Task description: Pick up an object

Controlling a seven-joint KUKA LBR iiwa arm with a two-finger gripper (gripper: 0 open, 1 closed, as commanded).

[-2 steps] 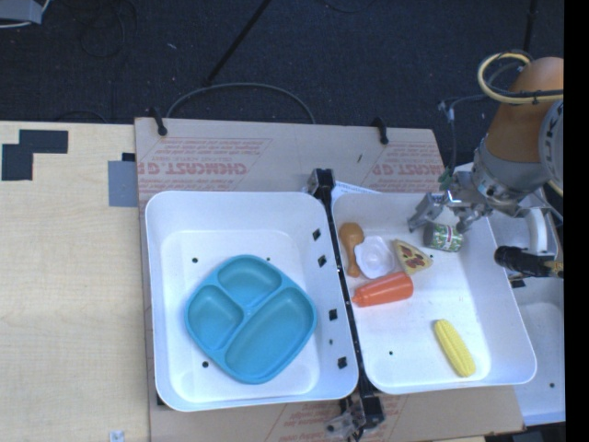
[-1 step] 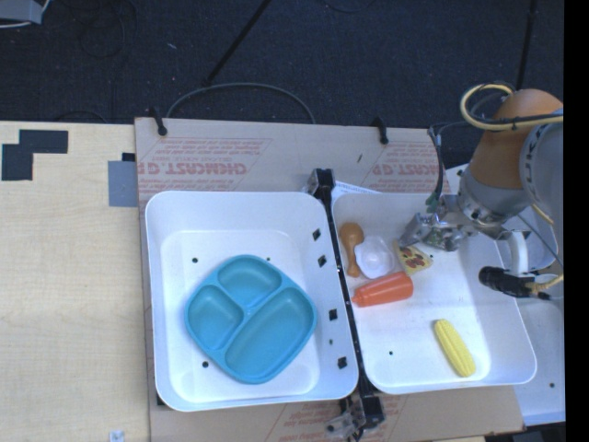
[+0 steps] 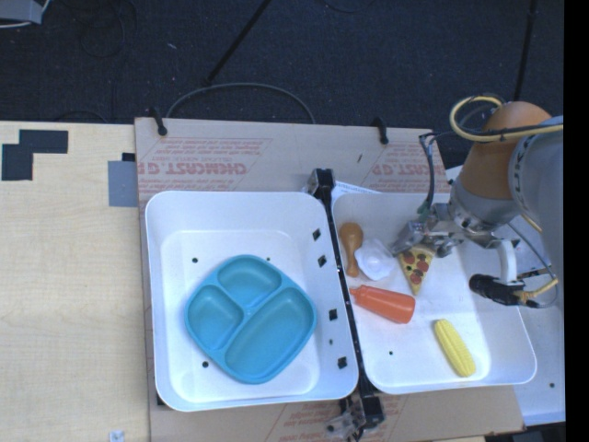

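The arm reaches in from the right over the right bin (image 3: pixel 515 362), its orange band high near the far right corner. Its hand (image 3: pixel 421 240) hangs low over the far part of that bin, right above the wide end of a pizza slice toy (image 3: pixel 415 267); whether the hand is spread or pressed together cannot be told from this view, and nothing can be seen gripped in it.

The pizza slice toy lies flat with its point toward the near side. Just to its left sits a small white object (image 3: pixel 373 261), touching or nearly touching a tan drumstick-shaped toy (image 3: pixel 351 245) beside the divider. Nearer the front, an orange carrot toy (image 3: pixel 383 303) lies slanted across the bin floor. A yellow corn cob (image 3: pixel 455 346) rests well apart, toward the near right corner.

The left bin (image 3: pixel 175 219) holds a blue divided plate (image 3: pixel 250 317), lying flat on its floor. Both bins rest on a cardboard sheet (image 3: pixel 239 159) on the counter (image 3: pixel 64 293).
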